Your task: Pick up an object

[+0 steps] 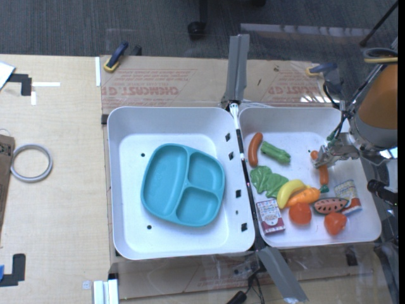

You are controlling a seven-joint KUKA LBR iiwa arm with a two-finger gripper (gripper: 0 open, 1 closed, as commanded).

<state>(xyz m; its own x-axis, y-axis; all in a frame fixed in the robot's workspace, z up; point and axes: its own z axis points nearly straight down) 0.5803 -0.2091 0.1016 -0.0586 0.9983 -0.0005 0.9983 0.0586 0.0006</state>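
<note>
near the worktop's left edge lies a roll of tape [30,163]. the left bin [120,189] holds a blue divided plate [183,185], lying flat in its middle. the right bin [373,230] is crowded: a sausage [254,149] by its left wall, a green pickle [276,152] just beside it, a leafy green [267,181] below, then a small carton [270,218] near the front left corner, a banana [290,191] touching a tomato [300,213], and a watermelon slice [331,206] toward the front right. the gripper [324,159] sits low near the bin's right wall, over a small carrot [323,173]; how wide it stands i cannot tell. the carrot looks like light, stiff, smooth plastic, likely to slip, so pinching across its thick middle seems best.
</note>
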